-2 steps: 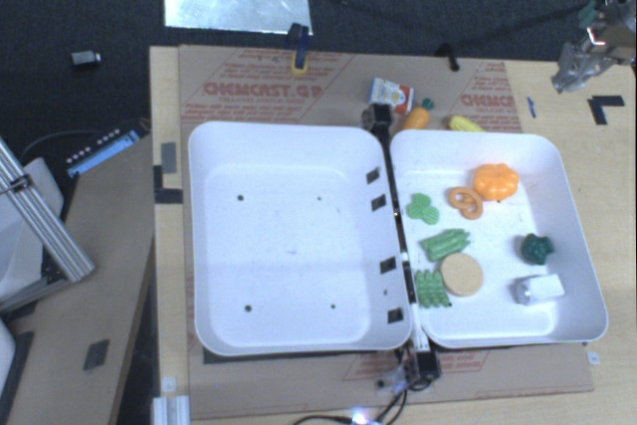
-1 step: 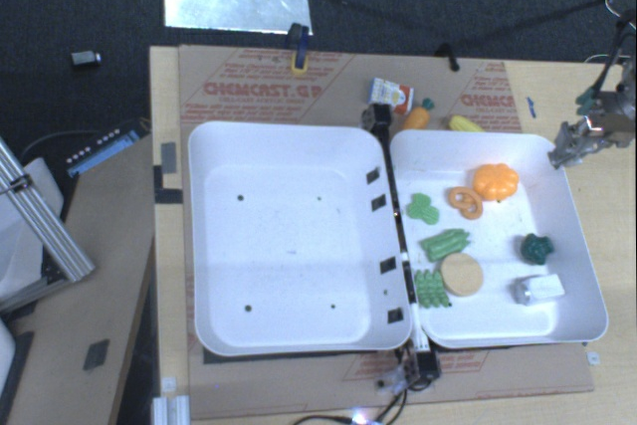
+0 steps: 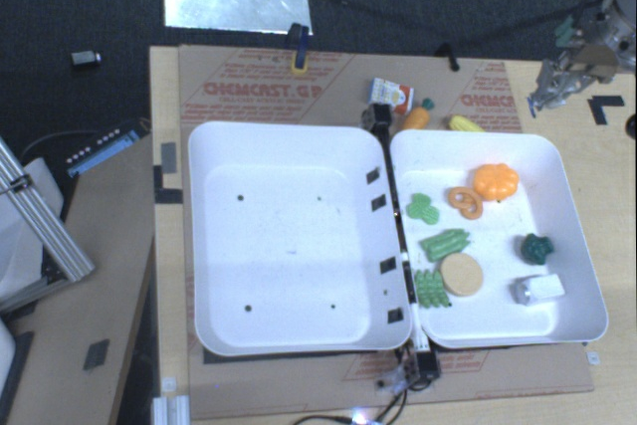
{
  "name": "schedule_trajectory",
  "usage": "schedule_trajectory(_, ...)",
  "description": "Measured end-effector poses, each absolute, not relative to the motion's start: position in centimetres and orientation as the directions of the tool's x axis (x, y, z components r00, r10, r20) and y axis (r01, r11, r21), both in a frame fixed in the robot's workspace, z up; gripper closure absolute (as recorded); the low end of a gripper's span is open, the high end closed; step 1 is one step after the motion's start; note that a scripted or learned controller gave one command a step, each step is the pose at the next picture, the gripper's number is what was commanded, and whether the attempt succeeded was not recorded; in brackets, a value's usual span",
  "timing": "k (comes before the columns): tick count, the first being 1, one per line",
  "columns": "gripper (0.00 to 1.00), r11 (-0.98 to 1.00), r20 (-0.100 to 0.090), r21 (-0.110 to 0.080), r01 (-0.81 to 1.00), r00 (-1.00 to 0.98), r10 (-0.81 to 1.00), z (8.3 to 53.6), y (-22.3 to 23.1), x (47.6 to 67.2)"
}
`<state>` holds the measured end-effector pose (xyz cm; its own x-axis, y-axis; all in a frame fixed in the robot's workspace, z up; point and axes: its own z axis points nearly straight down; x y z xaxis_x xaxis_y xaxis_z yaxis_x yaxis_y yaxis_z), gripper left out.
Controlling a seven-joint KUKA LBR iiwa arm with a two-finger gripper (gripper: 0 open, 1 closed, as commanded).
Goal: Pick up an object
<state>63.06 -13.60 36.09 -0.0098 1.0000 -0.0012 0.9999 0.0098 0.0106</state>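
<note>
While my gripper [image 3: 550,95] hangs over the bench outside the bins, I cannot tell how it stands. Below it and to its left lies the right bin [image 3: 572,204] with the orange pumpkin [image 3: 496,181] nearest, then a pretzel [image 3: 464,202], green pea pod [image 3: 444,242], round cracker [image 3: 462,275], dark green piece [image 3: 536,249] and white block [image 3: 538,290]. Farther left sits the left bin [image 3: 289,139].

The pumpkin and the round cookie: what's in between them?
In the camera view, the pretzel and the green pea pod lie between the pumpkin and the cookie.
</note>
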Motion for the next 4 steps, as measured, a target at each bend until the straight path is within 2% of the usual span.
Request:
schedule_trajectory(1,1.0,0.006,0.001,-0.003,1.0,-0.006,1.0,33.2,-10.8,58.3)
schedule_trajectory(2,1.0,0.007,-0.001,0.009,1.0,-0.007,1.0,36.6,-9.7,63.9)
schedule_trajectory(3,1.0,0.007,-0.001,0.009,1.0,-0.007,1.0,40.8,-9.2,67.0)
schedule_trajectory(4,1.0,0.002,0.002,-0.001,1.0,-0.002,1.0,39.2,-7.5,58.7)
